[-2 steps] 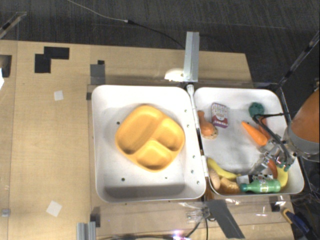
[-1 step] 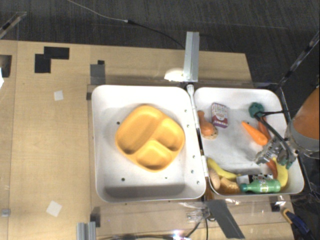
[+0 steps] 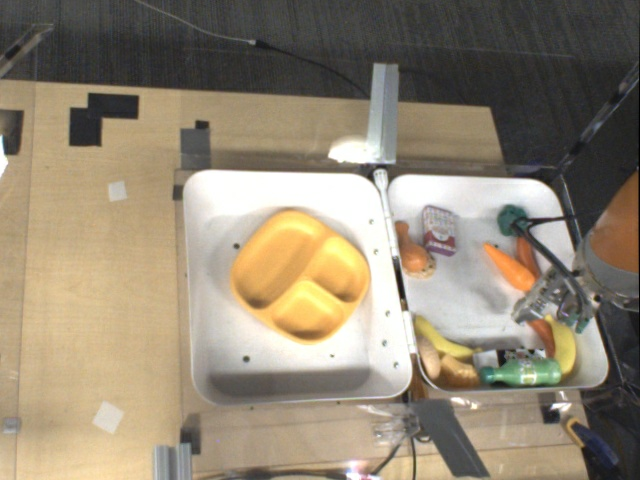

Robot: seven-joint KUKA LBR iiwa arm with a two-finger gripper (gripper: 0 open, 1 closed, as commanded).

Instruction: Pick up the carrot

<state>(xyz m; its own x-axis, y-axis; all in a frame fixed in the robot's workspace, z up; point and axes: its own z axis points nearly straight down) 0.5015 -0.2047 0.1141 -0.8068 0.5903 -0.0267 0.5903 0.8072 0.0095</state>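
Observation:
The orange carrot (image 3: 508, 266) lies at a slant in the right part of the right bin (image 3: 470, 298), its thick end pointing down and right. A shorter orange piece (image 3: 527, 254) lies right beside it, below a teal lump (image 3: 513, 218). My gripper (image 3: 546, 305) hangs low over the bin just past the carrot's lower right end, close to it. I see nothing held in it. The grey arm with its orange band (image 3: 615, 238) comes in from the right edge.
Also in the right bin are a small purple and white cup (image 3: 439, 230), a brown onion-like piece (image 3: 414, 259), two bananas (image 3: 445, 340) (image 3: 566, 348), a potato (image 3: 456, 372), a green bottle (image 3: 520, 372) and a red piece (image 3: 543, 334). A yellow divided plate (image 3: 300, 273) sits in the left bin (image 3: 210, 368).

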